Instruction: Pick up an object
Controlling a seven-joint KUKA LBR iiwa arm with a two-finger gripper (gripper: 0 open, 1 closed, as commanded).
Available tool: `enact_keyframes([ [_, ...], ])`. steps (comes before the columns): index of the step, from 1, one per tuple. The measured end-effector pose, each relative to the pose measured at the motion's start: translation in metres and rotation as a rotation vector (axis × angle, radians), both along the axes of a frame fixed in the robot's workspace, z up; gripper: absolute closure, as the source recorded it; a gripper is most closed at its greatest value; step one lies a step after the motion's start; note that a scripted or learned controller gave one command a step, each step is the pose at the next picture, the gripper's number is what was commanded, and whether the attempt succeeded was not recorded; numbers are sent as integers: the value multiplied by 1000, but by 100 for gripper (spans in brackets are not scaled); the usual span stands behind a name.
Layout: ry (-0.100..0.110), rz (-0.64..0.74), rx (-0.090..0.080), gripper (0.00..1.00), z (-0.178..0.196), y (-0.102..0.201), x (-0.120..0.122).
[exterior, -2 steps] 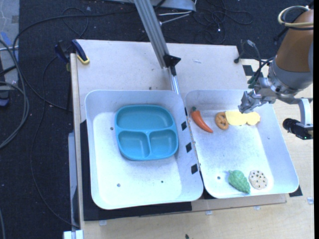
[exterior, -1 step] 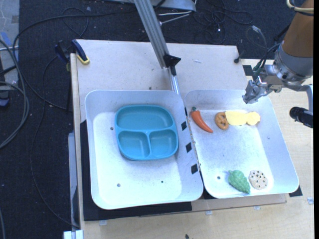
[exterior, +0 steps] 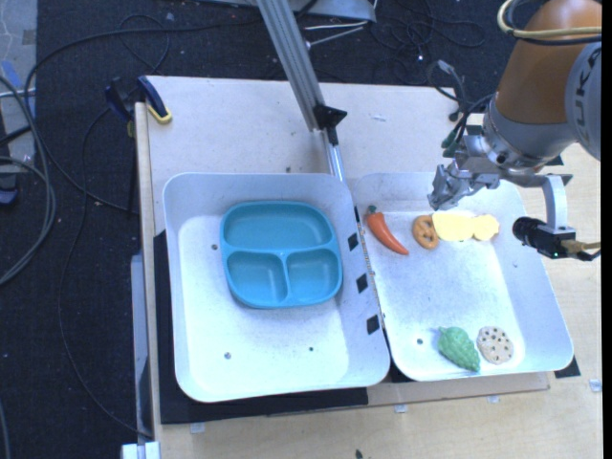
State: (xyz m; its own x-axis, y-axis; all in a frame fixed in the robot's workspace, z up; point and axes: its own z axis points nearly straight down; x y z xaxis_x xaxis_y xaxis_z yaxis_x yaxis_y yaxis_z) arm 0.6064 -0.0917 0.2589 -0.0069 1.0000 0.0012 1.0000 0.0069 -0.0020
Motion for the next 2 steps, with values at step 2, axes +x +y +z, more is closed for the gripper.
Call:
enact_keyframes([
  [2, -3, -1, -1, 100, -4, 110, -6],
])
